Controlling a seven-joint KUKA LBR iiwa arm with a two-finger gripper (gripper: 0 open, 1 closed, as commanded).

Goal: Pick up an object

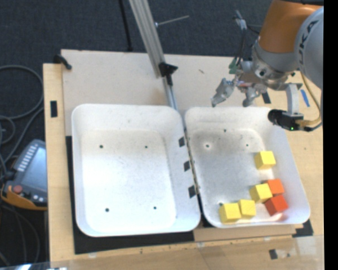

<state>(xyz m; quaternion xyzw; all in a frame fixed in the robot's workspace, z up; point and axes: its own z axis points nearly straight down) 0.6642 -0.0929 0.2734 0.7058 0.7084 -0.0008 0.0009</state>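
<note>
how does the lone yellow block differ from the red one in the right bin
The lone yellow block is yellow and sits apart, farther up the right bin; the red block is red-orange and sits in the cluster by the near rim, beside an orange block. Both are small cubes.

Arm: grey with an orange band, reaching in from the upper right, wrist above the far edge of the right bin [304, 207].
Gripper [235, 96]: 2 fingers spread apart, nothing between them, hanging over the bin's far rim.
Left bin [79, 151]: white, shallow, beside the right bin, their inner walls touching.
Yellow blocks: 4 in the right bin; 1 [265, 160] alone near the right wall, 1 [261, 192] lower, 2 [231, 212] [247, 207] side by side at the near wall.
Orange block [275, 186]: touching the lower single yellow block.
Red block [276, 205]: just below the orange one, near the bin's near right corner.
Aluminium post [148, 32]: slanting up from between the bins.
Handheld pendant [27, 173]: on the floor at left, among cables.
</note>
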